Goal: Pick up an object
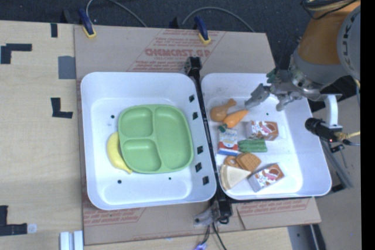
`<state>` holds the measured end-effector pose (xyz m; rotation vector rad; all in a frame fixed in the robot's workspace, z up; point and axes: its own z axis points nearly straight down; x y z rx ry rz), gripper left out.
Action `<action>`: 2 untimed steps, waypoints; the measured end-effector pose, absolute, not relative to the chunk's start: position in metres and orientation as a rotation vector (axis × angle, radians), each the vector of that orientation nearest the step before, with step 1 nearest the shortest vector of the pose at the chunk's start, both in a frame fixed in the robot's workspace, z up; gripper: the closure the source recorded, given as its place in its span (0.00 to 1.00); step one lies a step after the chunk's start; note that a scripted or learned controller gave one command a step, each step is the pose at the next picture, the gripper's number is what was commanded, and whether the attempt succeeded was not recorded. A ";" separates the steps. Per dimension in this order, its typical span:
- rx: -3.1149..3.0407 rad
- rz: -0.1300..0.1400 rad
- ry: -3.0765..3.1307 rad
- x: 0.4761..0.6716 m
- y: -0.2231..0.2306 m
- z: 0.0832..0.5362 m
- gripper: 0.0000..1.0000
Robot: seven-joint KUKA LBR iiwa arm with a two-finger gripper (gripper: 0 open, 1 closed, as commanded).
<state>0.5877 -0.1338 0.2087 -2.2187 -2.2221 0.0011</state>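
Figure: view down on the table from above. The brown cardboard sheet beneath both bins bears red print reading "CHEMCAST". My fingers are spread wide with nothing between them, above the far part of the right bin. The orange carrot lies in that bin just beside my fingers, toward the divider; it is smooth and tapered, with its long axis running diagonally and its thick end toward my fingers. A tan drumstick shape touches the carrot on the divider side. Nearer the camera from the carrot lie a red-and-white packet with unreadable print, a green pod, a cracker and a second packet. The left bin holds a glossy green divided plate with a yellow banana against its outer rim.
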 end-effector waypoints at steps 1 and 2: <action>-2.218 0.002 -2.223 0.609 -0.097 0.092 0.00; -2.218 -0.001 -2.224 0.610 -0.096 0.103 1.00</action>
